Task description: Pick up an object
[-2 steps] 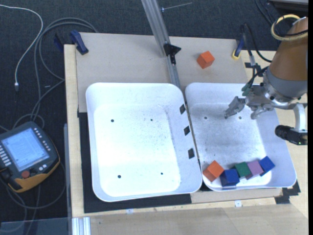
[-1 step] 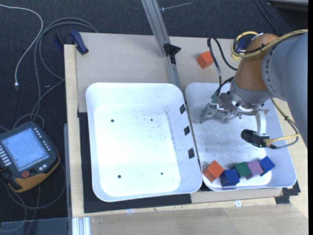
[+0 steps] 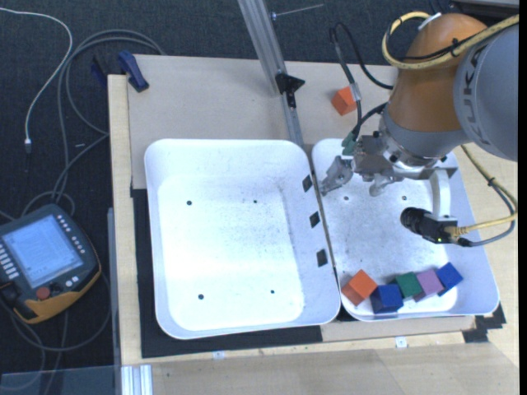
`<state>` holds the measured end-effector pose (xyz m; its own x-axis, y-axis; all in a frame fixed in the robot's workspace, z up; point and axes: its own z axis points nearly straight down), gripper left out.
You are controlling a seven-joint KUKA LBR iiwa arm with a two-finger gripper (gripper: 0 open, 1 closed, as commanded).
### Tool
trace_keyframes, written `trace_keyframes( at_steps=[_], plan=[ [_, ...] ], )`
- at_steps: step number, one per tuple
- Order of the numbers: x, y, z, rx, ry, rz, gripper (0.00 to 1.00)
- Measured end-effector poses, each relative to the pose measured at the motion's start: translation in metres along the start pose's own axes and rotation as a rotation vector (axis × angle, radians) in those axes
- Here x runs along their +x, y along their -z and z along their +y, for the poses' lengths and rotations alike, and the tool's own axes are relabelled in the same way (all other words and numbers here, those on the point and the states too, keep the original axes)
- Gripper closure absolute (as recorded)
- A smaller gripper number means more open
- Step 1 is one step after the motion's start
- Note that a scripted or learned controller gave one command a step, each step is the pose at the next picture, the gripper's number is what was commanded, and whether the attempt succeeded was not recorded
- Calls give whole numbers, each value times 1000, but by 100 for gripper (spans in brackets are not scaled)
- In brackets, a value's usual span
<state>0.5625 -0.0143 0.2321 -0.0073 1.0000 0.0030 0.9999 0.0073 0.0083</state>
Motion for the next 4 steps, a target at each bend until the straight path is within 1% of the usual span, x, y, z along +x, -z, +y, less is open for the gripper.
trace_keyframes(
  at_steps=[1,2,3,4],
  plan=[
    [-8,-34,27,7,-6,-4,0],
    [-7,-21,27,4,-4,-3,100],
    [52,-33,9,14,-1,1,100],
    [49,-22,10,10,-6,0,100]
  ],
)
